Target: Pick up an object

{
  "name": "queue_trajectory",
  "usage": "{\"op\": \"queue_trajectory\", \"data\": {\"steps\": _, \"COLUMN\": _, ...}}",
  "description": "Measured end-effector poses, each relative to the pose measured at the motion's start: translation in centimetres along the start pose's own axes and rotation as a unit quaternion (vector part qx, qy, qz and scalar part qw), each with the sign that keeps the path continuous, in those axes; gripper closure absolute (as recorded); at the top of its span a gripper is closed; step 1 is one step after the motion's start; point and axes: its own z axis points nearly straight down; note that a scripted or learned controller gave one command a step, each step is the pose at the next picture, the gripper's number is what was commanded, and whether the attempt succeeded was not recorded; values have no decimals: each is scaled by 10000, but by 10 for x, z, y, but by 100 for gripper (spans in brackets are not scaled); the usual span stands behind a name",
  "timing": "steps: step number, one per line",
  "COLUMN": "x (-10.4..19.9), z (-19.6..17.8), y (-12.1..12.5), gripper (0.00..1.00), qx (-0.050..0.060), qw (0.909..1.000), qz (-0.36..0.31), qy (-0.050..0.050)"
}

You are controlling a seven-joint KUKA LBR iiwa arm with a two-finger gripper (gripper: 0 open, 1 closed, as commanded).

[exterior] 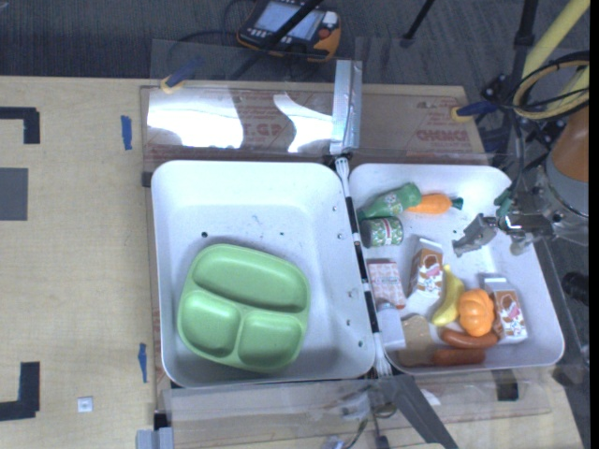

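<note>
Arm cut off at right edge. Gripper (493, 230) over right bin (547, 293) — fingers spread, nothing btwn them. Carton (511, 312) & can (384, 231) labels too blurry to read.

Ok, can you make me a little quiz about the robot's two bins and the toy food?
1. True or false: the green plate lies in the left bin.
2. Which toy lies next to the carrot at the back of the right bin? A) green bottle B) banana C) sausage
3. Fill in: the gripper hovers over the ____ bin.

Key: 1 true; 2 A; 3 right.
</note>
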Motion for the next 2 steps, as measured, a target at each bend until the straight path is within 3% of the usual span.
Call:
{"op": "queue_trajectory", "data": {"steps": 1, "x": 24, "z": 99, "y": 37, "gripper": 0, "qx": -14, "qw": 9965, "qz": -833, "qy": -4}}
{"op": "queue_trajectory", "data": {"steps": 2, "x": 16, "z": 149, "y": 38, "gripper": 0, "qx": -71, "qw": 9894, "qz": -1449, "qy": 2}}
